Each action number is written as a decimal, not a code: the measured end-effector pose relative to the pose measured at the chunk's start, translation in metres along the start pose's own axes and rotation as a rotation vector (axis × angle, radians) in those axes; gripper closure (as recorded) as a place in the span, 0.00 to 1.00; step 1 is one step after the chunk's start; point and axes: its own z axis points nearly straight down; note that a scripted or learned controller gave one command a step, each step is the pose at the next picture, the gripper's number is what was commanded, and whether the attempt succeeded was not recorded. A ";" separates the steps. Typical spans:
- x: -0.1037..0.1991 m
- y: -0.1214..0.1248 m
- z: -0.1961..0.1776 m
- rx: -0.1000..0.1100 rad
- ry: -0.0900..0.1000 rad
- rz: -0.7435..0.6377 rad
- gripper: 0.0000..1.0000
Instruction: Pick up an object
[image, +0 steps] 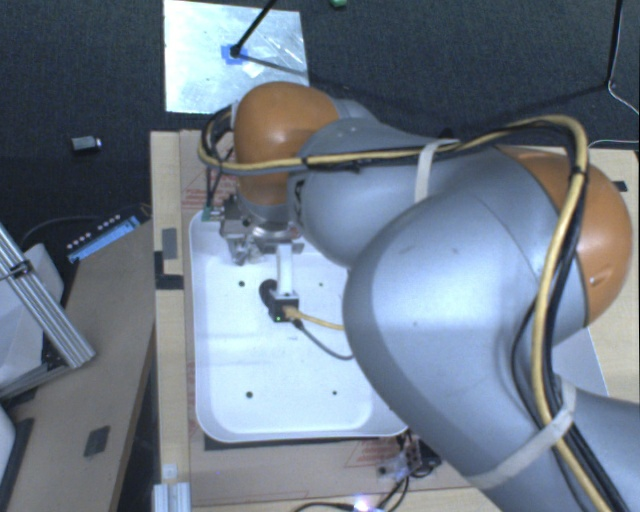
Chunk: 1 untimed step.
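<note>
The grey arm (470, 300) covers the white bin's (225, 400) right side. The jaws hang over its far-left corner; I cannot tell their state, and whatever lies beneath is hidden.

Arm (450, 300) bent, end effector (262, 243) downward.

The white bin (250, 390) looks like smooth plastic with a soft shine. Over it, the arm (450, 300) has a smooth, glossy grey shell, and its orange band (280, 115) is shiny too. Left of the bin, the bench (100, 390) is dull brown, maybe wood or card. Beyond the bin lie a crinkly silver sheet (235, 60) and a dark, rough floor (80, 60).
</note>
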 end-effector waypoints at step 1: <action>0.001 -0.032 -0.034 -0.003 0.001 0.003 1.00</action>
